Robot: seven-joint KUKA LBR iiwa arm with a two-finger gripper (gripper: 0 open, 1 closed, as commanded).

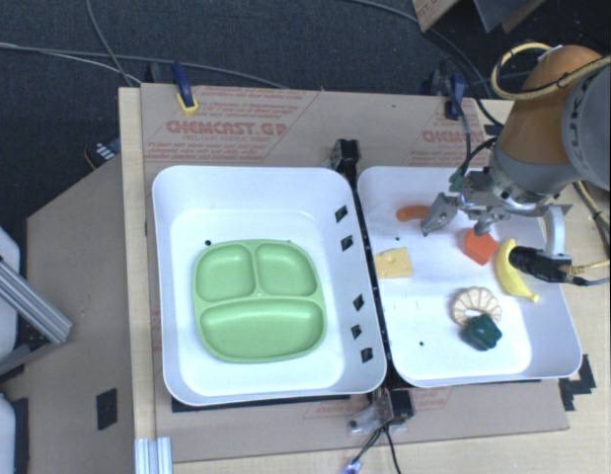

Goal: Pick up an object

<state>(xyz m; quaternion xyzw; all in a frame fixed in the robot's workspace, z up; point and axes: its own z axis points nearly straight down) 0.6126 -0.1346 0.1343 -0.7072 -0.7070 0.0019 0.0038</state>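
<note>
Orange block (479,246) sits unlifted at right of frame (nothing grasped yet); jaws (461,212) hang spread wide just above-left, the pick remaining.

On the tabletop (137,265) two shallow white bins sit side by side, the left bin (177,205) at centre frame and the right bin (552,349) toward the right edge. A green three-compartment plastic tray (259,299) lies in the lower middle of the left bin. In the right bin, an orange carrot-shaped piece (412,212) lies upper left, a yellow cheese wedge (392,263) below it, an orange block (479,247) and yellow banana (513,273) to the right, and a tan shell-shaped piece (476,303) touching a dark green lump (483,335) at the bottom. The pincer (463,210) hangs over the bin's upper part, between carrot and block.
</note>
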